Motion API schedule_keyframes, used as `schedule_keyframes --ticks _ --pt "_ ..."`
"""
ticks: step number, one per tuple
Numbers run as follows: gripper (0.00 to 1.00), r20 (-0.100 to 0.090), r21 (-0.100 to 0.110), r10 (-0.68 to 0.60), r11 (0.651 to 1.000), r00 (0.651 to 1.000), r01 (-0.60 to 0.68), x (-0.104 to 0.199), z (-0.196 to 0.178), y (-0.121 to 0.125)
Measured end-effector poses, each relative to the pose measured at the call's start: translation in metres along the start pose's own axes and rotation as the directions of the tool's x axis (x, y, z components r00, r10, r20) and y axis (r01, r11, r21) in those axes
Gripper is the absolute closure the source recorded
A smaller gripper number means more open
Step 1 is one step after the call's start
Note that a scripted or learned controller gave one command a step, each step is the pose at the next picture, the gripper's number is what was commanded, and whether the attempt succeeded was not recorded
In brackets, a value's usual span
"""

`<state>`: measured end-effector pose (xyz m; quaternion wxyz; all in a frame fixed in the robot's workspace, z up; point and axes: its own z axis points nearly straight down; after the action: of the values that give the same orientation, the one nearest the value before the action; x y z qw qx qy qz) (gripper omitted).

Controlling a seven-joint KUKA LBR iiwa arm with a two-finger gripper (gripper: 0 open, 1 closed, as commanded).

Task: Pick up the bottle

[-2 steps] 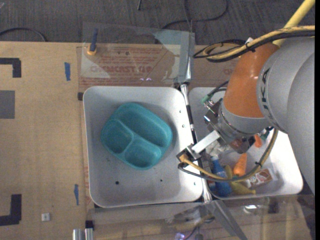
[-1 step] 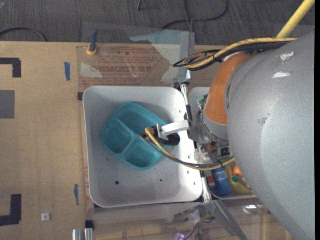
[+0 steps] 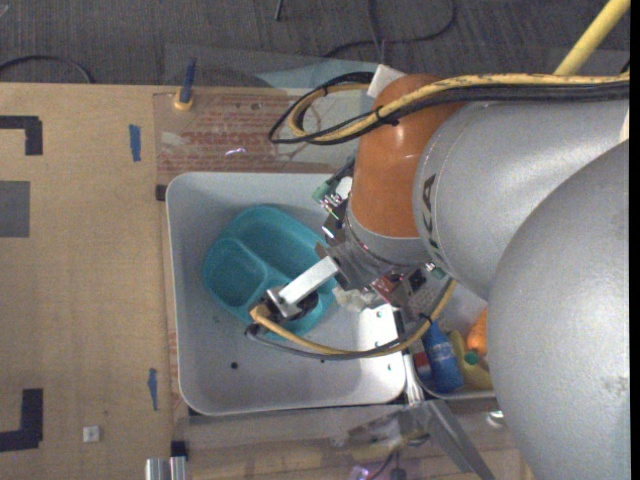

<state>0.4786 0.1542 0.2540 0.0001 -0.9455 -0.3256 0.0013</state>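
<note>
From my station I saw the arm (image 3: pixel 500 198) stretched in from the view's right, covering most of both bins. The gripper (image 3: pixel 355 290) hung over the bin on the view's left (image 3: pixel 300 380), just beside a teal dish (image 3: pixel 245 258) lying there. I could not tell whether it was apart or together. The blue bottle (image 3: pixel 440 360) lay in the other bin (image 3: pixel 455 395), close to the dividing wall, next to a yellow thing (image 3: pixel 470 366) and an orange thing (image 3: pixel 478 334), half hidden under the arm.
</note>
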Motion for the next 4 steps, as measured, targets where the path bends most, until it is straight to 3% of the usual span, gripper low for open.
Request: schedule_keyframes --ticks 1,2,3,4 --pt "1.0 0.002 0.001 -0.003 1.0 1.0 0.003 0.001 -0.009 -0.001" --pt "1.0 -0.003 -0.001 0.132 0.991 0.991 -0.132 0.045 -0.029 -0.017" --pt "1.0 0.003 0.003 0.007 1.0 1.0 -0.007 -0.023 0.008 0.029" --pt "1.0 -0.001 0.0 0.274 0.962 0.962 -0.274 0.043 0.085 -0.053"
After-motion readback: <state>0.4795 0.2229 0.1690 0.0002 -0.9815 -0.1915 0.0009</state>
